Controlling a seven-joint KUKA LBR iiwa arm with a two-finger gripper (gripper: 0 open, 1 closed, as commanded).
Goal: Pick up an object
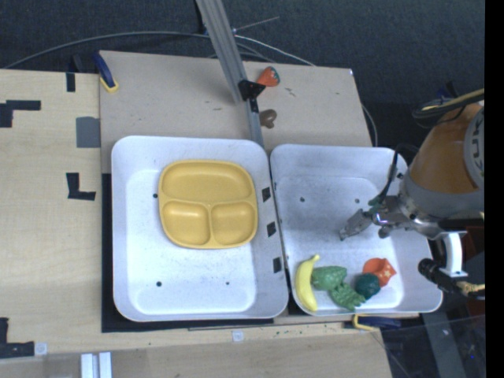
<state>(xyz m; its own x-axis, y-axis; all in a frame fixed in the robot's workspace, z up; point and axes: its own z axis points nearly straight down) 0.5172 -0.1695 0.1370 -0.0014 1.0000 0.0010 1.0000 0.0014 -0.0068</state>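
1. Camera view, from above at a slant: two white bins sit side by side on the surface, the left bin (134,290) carrying a yellow divided plate (209,203), the right bin (331,164) holding the small things.
2. Pickable items cluster along the right bin's near edge: a banana (305,283) at the left, green pieces (335,283) just beside it, a dark teal ball (367,285) and an orange-red piece (379,268) touching or nearly so.
3. The arm (449,160) reaches in from the right, and the jaws (358,223) hang over bare bin floor, apart from the cluster. I cannot tell whether they are spread or pressed together; nothing visible sits between them.
4. Risks, as I judge them:
   - Closing where they hang now would likely grab nothing.
   - The items crowd each other, so a descent could nudge a neighbour or pinch two at once.
   - The bin wall stands close behind the cluster and might block a finger.
   - The ball could roll away.
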